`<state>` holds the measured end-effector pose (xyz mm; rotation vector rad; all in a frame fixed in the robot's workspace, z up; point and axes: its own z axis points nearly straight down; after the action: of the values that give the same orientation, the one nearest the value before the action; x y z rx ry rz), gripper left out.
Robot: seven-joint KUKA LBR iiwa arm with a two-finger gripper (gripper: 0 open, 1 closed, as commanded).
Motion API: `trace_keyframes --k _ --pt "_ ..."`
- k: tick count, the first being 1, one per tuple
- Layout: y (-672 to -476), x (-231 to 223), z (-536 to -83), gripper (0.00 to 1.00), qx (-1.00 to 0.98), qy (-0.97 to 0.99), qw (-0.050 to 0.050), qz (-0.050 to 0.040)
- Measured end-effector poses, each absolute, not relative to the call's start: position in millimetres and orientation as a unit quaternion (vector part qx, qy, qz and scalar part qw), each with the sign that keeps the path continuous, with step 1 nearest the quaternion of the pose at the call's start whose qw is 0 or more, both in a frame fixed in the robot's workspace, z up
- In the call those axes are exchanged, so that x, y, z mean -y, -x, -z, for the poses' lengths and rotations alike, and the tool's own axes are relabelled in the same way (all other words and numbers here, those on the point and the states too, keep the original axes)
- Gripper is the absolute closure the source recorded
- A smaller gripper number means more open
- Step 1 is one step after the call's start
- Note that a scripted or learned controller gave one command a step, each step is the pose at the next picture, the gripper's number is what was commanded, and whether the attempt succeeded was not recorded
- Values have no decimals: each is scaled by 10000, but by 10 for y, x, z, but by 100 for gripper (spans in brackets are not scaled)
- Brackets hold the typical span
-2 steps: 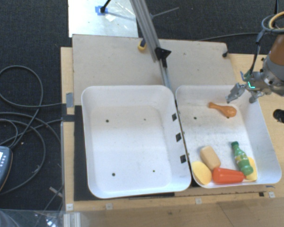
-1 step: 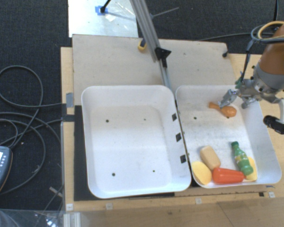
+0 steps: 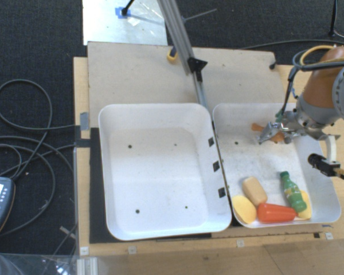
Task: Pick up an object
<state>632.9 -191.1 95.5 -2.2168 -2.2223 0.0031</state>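
An orange, carrot-like object lies in the back part of the right bin, partly hidden by my gripper, which sits directly over its middle. At the bin's front, well away from the gripper, lie a tan block, a yellow piece, a red-orange pepper-like item and a green bottle resting over another yellow piece.
The left bin stands beside the right one, with a shared rim between them. A slanted metal pole crosses the back of the bench. A black cable fitting hangs off the arm over the right bin's edge.
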Motion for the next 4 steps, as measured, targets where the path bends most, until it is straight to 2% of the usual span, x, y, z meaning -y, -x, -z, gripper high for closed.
trace_keyframes --k 1,2,4 --pt "-6339 1908 -915 0 7082 7060 -8 2" --pt "-6352 1911 -1035 100 7088 7054 -28 13" --pt "-6398 2008 -2095 100 7083 7059 -43 20"
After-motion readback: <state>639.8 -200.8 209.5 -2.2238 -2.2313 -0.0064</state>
